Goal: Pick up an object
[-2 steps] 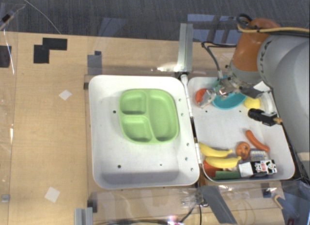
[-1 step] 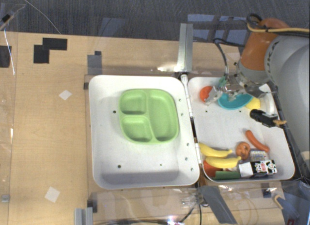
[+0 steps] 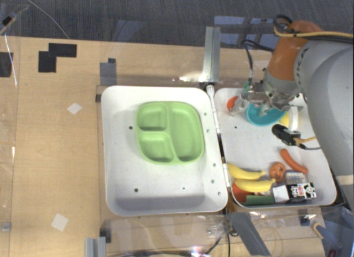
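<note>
The gripper (image 3: 255, 96) hovers over a teal dish (image 3: 264, 115) (carton (image 3: 294, 192) print too small to read).

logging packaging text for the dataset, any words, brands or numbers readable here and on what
No text reads clearly.
Small black and white box at the right bin's front corner: printing on it, too small and blurred to read.
Green divided plate in the left bin: no marking seen.
</note>
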